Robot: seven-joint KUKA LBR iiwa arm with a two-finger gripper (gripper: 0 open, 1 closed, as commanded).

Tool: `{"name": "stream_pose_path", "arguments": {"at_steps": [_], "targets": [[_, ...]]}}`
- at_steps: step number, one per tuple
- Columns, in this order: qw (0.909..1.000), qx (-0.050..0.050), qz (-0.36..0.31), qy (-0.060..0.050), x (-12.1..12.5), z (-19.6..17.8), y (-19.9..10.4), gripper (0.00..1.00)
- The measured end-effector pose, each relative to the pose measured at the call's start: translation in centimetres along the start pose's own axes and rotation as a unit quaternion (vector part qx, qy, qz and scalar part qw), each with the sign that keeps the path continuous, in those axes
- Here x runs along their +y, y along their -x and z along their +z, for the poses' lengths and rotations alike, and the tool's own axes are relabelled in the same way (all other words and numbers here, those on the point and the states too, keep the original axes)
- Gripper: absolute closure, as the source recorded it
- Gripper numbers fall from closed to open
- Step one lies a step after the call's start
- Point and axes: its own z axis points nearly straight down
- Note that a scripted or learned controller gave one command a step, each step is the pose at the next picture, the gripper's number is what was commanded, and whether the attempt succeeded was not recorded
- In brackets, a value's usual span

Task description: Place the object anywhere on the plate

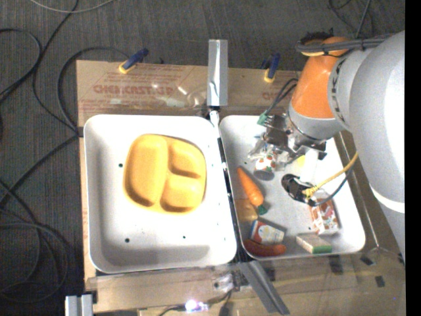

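Arm [329,104] over right bin [348,236], yellow plate [166,173] in left bin [105,242], carrot [250,186] nr bin divider

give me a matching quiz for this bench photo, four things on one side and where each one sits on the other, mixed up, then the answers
Things:
1. yellow plate
2. carrot
3. red sausage
4. gripper

Places:
A. at the near edge of the right bin
B. in the left bin
C. over the far part of the right bin
D. in the right bin, close to the divide between the bins

Pairs: 1-B, 2-D, 3-A, 4-C
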Motion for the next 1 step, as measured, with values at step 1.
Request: {"name": "stream_pose_path", "arguments": {"at_steps": [1], "targets": [[0.9998,0.001,-0.018,0.0,-5.91,-2.76,-4.36,1.0]]}}
